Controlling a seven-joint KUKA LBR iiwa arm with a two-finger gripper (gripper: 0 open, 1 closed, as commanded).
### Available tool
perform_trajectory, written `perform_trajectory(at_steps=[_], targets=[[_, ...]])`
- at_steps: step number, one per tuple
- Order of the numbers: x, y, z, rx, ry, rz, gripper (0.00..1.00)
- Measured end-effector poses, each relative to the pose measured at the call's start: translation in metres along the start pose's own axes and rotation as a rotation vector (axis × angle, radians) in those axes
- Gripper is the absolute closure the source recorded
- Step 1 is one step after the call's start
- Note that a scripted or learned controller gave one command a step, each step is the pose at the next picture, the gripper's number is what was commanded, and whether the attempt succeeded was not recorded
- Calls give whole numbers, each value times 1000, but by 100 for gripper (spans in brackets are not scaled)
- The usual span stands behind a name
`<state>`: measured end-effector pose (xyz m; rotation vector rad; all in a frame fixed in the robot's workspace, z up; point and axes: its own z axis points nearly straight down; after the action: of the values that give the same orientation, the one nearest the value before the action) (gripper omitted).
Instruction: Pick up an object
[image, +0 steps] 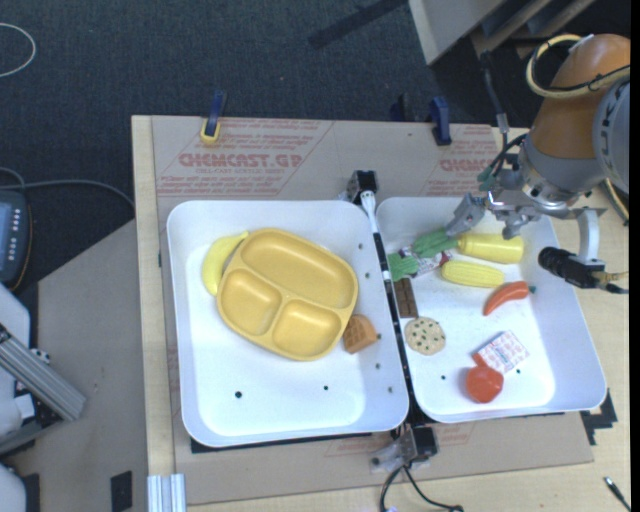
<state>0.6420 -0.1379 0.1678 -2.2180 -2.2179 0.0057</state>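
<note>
Two smooth yellow plastic corn cobs (484, 259) lie in the right white bin (570, 345), long axes running left to right, beside a glossy orange pepper (506, 296), a round speckled cookie (425, 335) and a red tomato (484, 384). Poised over the upper cob, the metal two-finger gripper (490, 212) spreads its fingers wide and grips nothing. A moulded yellow compartment tray (286, 291) fills the left white bin (200, 380).
</note>
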Motion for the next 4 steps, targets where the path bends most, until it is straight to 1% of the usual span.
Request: perform_trajectory(at_steps=[1,2,3,4], targets=[[0,7,59,-5,-1,-1,0],[-1,11,61,-14,-1,1,0],[-1,12,51,-21,-3,0,100],[3,20,-11,-13,-3,-2,100]])
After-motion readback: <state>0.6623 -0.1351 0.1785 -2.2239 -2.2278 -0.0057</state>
